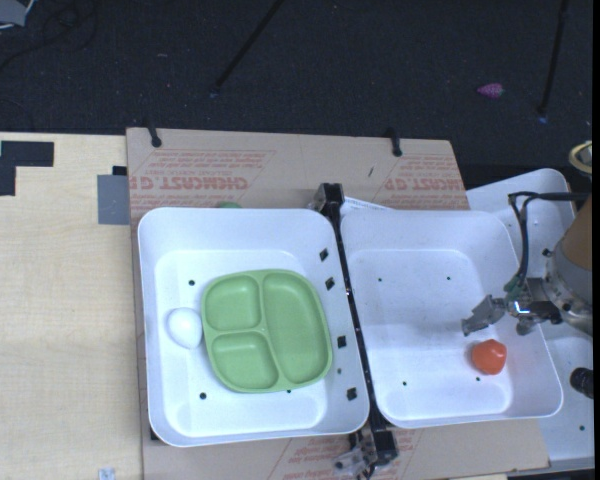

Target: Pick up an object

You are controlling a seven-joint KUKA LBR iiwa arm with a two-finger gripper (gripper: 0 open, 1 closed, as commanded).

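Small red-orange ball (489, 357) lay on the floor of the right bin (420, 408), close to that bin's right wall and toward its near edge. Gripper (495, 313) hung just above and beside the ball, apart from it; whether it was spread or pressed together, I could not tell. Ball looked light, smooth, round, so judged likely to roll or squirt out; best taken across its middle, squarely from above. Left of that bin sat a green divided plate (265, 330) with a white egg-like object (184, 327)
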